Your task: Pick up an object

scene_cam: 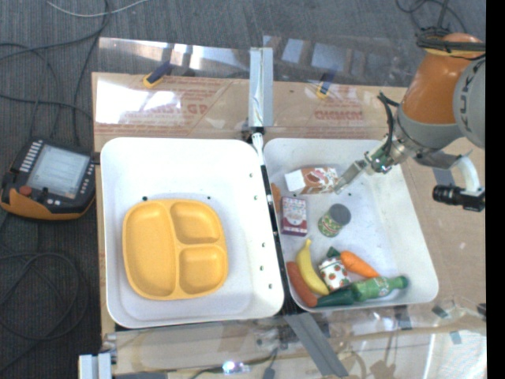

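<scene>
The gripper [347,176] hung low over the right bin [410,227], its tip just beside the right end of a small red-and-white packet [313,180] that lay near that bin's far wall; whether the fingers were apart or together could not be told at this size and angle, and nothing showed between them. That packet looked the likeliest target, and the main risk, as judged, was a glancing contact: coming down at the packet's edge rather than over its middle, the fingers could push it along the bin floor or tip it instead of closing around it. Other things lay nearer the viewer than the packet: a small red carton [294,215] just below it against the divider, a round tin [334,220] to the carton's right, and further on a crowded heap of a banana [309,268], a carrot [359,264] and a green bottle [371,289]. A slide of the packet could knock it against the carton. A flat, flexible packet might also buckle or slip free on lifting. The left bin [237,164], well apart from the packet, held a yellow divided tray [175,249] and played no part.
</scene>
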`<state>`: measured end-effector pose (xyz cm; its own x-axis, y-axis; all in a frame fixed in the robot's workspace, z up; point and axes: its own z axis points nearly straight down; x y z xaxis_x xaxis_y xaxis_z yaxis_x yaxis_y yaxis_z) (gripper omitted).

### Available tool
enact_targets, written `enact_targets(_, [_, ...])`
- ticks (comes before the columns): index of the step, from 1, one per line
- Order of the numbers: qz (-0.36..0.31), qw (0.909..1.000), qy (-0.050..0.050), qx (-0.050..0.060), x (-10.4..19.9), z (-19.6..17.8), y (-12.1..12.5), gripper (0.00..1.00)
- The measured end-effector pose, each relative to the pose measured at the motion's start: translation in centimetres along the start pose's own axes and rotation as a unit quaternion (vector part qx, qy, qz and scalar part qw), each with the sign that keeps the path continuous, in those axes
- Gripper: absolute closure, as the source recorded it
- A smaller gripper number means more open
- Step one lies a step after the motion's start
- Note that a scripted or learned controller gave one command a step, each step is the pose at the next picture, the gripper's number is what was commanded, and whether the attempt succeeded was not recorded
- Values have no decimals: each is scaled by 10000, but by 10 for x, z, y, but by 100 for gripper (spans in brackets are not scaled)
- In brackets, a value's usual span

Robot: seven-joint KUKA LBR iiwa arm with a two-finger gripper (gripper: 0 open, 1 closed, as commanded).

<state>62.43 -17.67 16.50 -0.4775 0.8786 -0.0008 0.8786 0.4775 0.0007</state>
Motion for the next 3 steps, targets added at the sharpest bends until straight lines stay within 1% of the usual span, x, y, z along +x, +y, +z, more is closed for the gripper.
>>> enact_targets(1, [98, 9999, -58, -56, 60, 65, -2, 0])
enact_targets(2, [-177, 9998, -111, -69, 70, 68, -1, 0])
enact_targets(3, [-664, 9977, -94, -99, 77, 70, -26, 0])
